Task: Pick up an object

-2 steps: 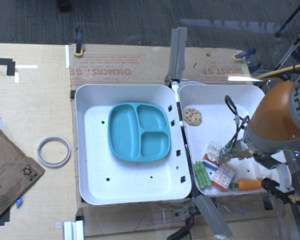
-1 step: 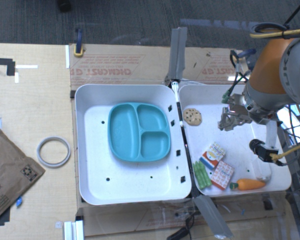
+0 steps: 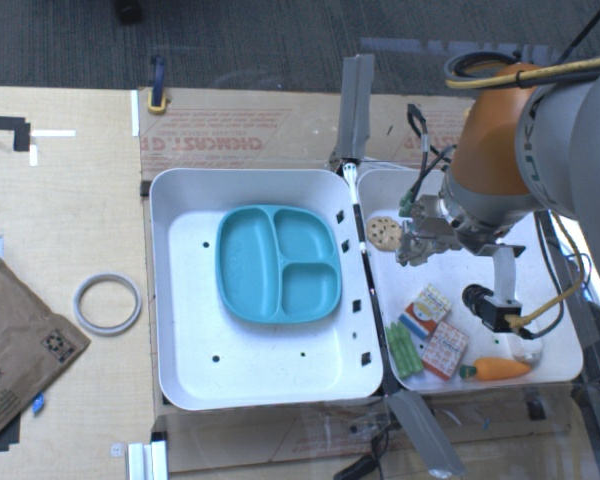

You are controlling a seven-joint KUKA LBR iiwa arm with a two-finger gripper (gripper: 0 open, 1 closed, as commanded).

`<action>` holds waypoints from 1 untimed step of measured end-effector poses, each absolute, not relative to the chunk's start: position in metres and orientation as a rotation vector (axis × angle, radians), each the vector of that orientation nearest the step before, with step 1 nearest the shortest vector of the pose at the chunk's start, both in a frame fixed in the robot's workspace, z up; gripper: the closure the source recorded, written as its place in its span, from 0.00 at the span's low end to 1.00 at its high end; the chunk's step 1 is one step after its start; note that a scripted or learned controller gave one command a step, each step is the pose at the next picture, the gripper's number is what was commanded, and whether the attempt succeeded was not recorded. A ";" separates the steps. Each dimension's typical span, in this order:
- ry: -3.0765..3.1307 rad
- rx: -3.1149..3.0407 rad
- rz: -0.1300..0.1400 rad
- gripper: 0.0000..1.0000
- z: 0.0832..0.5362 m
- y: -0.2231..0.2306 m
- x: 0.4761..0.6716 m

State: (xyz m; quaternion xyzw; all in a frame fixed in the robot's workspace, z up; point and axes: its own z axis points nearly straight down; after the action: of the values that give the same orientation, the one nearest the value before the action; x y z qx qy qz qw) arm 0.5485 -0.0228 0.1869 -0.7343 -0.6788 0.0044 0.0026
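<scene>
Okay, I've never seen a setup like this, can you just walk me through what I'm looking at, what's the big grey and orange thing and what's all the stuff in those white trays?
This is one picture from a camera fixed above a bench, looking down at a slant. The grey and orange thing is a robot arm reaching in from the right. Its gripper hangs over the right bin, close to a round cookie; I cannot see anything held. That bin also holds a green packet, two small printed boxes and a toy carrot. The left bin holds a teal divided plate. On the bench to the left lie a roll of tape and a cardboard box.
</scene>
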 end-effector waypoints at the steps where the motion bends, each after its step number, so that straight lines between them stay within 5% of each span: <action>1: -2.129 -2.304 0.014 0.00 0.187 -0.023 0.548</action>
State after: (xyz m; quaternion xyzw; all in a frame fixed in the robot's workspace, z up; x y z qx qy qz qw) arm 0.5484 -0.0230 0.1868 -0.7345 -0.6786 0.0046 0.0024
